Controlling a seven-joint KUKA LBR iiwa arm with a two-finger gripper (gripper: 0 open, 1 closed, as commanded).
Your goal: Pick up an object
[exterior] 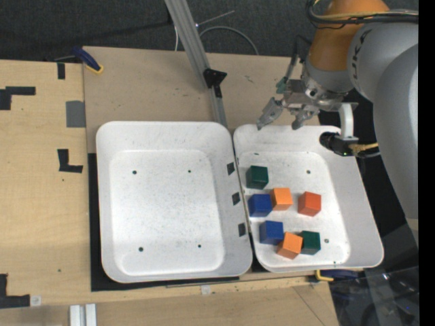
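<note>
Seven small cubes lay in the right bin [353,202]: a dark green cube [257,176] farthest from the viewer, a blue cube [259,204] touching an orange cube [282,197], a red-orange cube [309,203] apart to their right, and a near cluster formed by a second blue cube [271,231], a second orange cube [290,244] and a second green cube [310,242]. The left bin [109,182] sat beside it on the tabletop [41,182].

The end effector [281,119] hung over the far rim of the right bin with its two fingers spread wide and nothing between them. It was well apart from every cube.

The cubes appeared rigid, light and flat-sided, probably wood or plastic, so they should tolerate a firm pinch without damage. Smooth painted faces may slip if gripped near an edge. The recommended hold was across two opposite vertical faces, centred. The dark green cube and the red-orange cube stood clear of neighbours and offered finger room on both sides; the touching pairs would likely obstruct one finger.
</note>
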